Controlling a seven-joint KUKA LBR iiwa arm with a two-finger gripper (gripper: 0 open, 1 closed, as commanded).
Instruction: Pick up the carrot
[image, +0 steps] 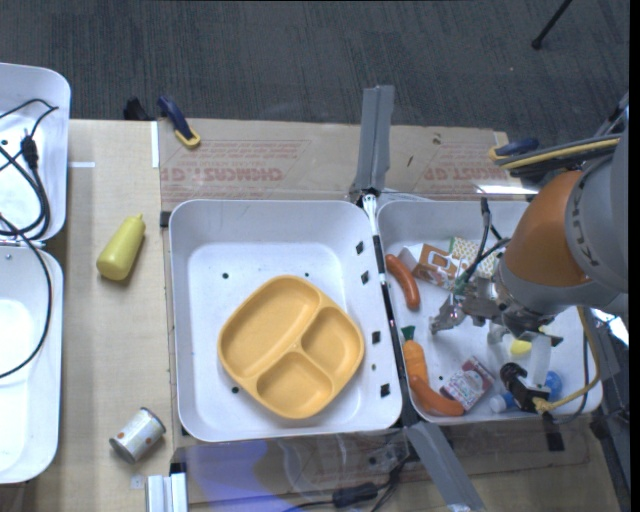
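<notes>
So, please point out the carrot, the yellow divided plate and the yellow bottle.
carrot (418, 377): camera view, middle of its orange body.
yellow divided plate (291, 346): camera view, ridge between compartments.
yellow bottle (121, 248): camera view, middle of its body.

Grey arm (585, 215) from the right — orange-banded wrist bent downward.

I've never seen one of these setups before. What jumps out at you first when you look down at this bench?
The big yellow divided plate draws the eye first, sitting alone in the left bin. Next comes the grey arm with its orange band, reaching from the right over the cluttered right bin. There the carrot lies along the bin's near-left side, with a sausage further back; a yellow bottle rests on the bench, left of the bins.
</notes>
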